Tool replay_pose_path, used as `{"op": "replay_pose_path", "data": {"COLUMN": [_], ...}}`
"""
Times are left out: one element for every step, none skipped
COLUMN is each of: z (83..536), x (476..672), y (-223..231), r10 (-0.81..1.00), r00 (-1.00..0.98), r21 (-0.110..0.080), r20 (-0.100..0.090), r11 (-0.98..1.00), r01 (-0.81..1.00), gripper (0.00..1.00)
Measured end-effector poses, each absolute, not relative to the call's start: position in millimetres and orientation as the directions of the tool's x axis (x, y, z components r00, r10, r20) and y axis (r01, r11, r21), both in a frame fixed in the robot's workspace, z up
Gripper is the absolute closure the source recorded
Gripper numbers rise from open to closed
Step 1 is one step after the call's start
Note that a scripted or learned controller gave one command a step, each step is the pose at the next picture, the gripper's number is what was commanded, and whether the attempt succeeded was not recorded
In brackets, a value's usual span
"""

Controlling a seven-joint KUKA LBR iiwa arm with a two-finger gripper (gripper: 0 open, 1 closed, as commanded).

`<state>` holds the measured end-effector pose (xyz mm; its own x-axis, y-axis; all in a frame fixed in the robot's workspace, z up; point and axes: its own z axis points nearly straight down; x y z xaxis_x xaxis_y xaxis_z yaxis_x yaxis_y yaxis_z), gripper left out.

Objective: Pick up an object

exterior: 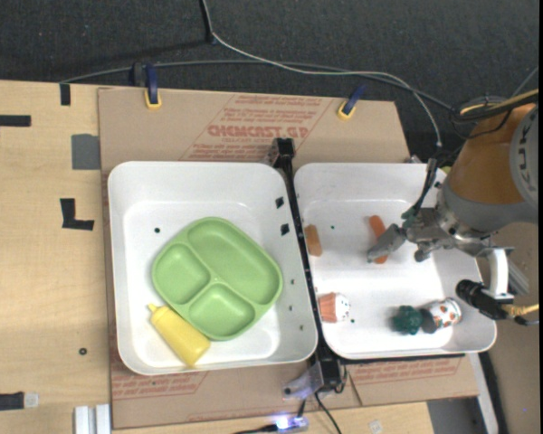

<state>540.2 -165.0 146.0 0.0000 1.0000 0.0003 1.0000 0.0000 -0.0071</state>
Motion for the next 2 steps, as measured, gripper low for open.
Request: {"op": "replay_pose_path", "data": {"z": [100.6, 113.0], "x": [533.1, 534.3], "y": [-164.9, -164.0], "r10": [1.0, 1.0], "r00": [0.0, -0.002], "r21": [-0.007, -0.004], "r20": [0.001, 0.002], "r11": [0.0, 0.002], "r01": [1.0, 1.0], "gripper": [0.0, 1.0]}}
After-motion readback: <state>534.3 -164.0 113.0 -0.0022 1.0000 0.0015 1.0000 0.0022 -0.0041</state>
